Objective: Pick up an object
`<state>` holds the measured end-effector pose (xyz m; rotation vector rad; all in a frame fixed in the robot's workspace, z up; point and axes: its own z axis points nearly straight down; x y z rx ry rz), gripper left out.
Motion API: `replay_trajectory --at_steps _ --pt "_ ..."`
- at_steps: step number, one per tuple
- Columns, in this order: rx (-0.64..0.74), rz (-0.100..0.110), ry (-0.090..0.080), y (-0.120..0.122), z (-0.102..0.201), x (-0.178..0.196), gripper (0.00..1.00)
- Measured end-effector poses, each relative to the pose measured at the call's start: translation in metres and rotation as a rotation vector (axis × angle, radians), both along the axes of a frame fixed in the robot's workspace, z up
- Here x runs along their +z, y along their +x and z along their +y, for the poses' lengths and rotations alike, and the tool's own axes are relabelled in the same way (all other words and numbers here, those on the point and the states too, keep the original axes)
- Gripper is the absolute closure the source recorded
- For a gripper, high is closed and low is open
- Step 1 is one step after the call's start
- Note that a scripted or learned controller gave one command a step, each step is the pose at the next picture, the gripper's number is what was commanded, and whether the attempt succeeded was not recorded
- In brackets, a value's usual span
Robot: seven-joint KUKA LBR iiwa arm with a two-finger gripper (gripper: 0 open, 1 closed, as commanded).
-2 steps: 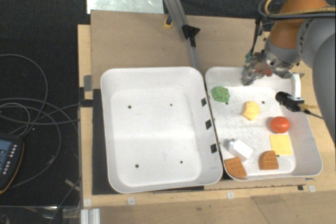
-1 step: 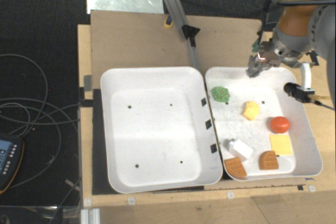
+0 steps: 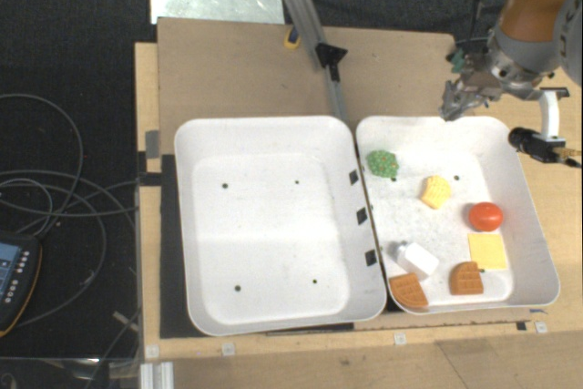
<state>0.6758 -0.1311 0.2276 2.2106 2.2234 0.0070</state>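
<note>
The right bin [image 3: 524, 196] holds several toy foods: a green broccoli piece [image 3: 383, 163], a yellow corn piece [image 3: 436, 191], a red tomato [image 3: 485, 216], a flat yellow cheese square [image 3: 488, 251], two brown waffle-like pieces [image 3: 466, 279] [image 3: 409, 291] and a small white block [image 3: 417, 259]. My gripper [image 3: 453, 110] hangs above the bin's far rim, up and to the right of the broccoli, with nothing seen between its fingers. Its fingertips look close together.
The left bin [image 3: 196, 196] lies beside the right one. A grey slanted pole [image 3: 301, 0] crosses the bench at the back. Cables and a handheld pendant [image 3: 14, 273] lie on the dark floor at left.
</note>
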Motion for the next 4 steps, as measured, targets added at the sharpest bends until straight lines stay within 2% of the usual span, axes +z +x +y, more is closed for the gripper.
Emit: replay_trajectory --at_steps 1,3,4 --pt "0.000 0.000 0.000 0.001 0.000 0.049 1.00" --pt "0.004 0.009 0.003 -0.038 0.104 0.021 1.00" --pt "0.004 0.009 0.004 -0.070 0.154 0.024 1.00"
